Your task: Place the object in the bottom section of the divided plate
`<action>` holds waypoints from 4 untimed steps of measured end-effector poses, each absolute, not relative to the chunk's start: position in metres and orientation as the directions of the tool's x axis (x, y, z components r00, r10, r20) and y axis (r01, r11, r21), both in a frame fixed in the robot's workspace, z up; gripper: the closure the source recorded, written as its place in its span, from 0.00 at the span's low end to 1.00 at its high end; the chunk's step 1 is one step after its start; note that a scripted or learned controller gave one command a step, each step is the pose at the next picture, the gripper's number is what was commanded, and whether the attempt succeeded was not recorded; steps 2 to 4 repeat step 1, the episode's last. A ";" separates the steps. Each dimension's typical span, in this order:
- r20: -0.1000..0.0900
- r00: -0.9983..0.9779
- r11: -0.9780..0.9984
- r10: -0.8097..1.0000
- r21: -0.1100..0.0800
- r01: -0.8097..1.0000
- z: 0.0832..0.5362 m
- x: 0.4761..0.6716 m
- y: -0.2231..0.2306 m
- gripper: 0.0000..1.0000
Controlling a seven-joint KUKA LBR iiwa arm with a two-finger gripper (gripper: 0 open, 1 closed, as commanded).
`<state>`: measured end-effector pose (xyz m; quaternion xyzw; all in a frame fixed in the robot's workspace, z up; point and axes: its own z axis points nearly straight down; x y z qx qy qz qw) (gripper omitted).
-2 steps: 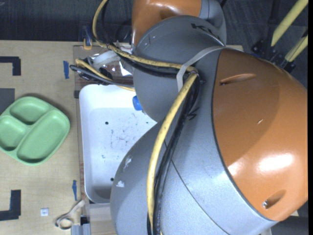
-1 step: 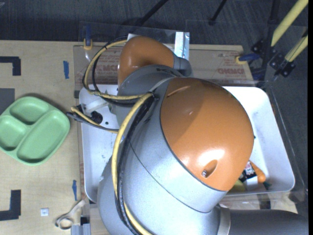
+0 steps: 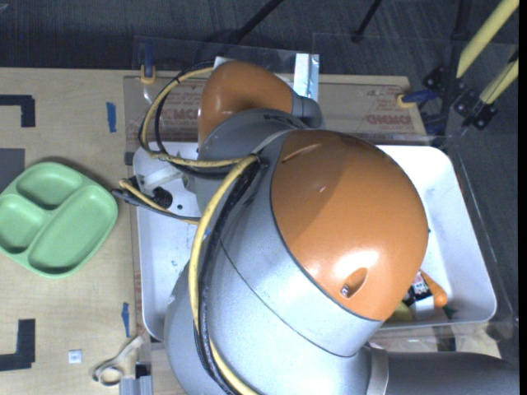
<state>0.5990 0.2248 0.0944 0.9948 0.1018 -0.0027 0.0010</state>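
Filling most of the frame, the grey and orange arm [image 3: 329, 245] reached in from the right and hung low over the two white bins [image 3: 449, 188], covering nearly all of their floors. Its gripper lay somewhere beneath the arm's own bulk, so whether the jaws were spread or pressed together could not be told. The green divided plate [image 3: 56, 218] sat well apart on the wooden bench [image 3: 74, 113] at the left. A small orange and black object [image 3: 428, 293] peeked out beside the arm in the right bin's lower corner.
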 end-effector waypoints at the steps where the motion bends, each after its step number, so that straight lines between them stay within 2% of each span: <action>1: -0.003 0.979 -0.979 0.202 0.001 0.202 0.085 0.636 0.200 0.00; 4: -0.003 0.979 -0.979 0.202 0.001 0.202 0.085 0.636 0.200 0.00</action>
